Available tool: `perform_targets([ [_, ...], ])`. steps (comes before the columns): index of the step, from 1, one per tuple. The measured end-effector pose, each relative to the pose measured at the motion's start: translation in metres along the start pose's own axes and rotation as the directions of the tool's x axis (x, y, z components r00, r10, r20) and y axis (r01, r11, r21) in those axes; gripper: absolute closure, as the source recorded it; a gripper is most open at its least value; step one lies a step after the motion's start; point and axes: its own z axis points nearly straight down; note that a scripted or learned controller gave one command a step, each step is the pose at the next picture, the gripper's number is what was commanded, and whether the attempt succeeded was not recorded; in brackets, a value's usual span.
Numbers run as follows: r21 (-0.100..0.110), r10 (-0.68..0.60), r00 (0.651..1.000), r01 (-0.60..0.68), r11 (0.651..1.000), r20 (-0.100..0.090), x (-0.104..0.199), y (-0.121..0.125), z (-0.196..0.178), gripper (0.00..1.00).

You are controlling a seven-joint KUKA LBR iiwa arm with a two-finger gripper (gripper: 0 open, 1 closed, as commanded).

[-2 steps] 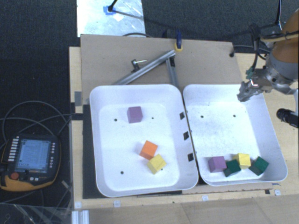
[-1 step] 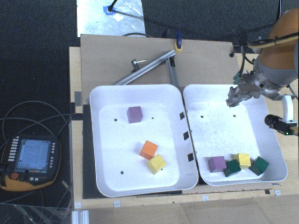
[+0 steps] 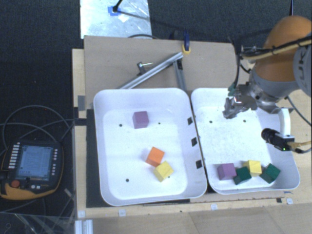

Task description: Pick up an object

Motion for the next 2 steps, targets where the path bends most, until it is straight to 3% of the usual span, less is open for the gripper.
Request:
perform_targets([
  [2,-0.001,-0.002,1.0,0.002,1.0,-0.001,0.11,-0.017,-0.008,1.0],
])
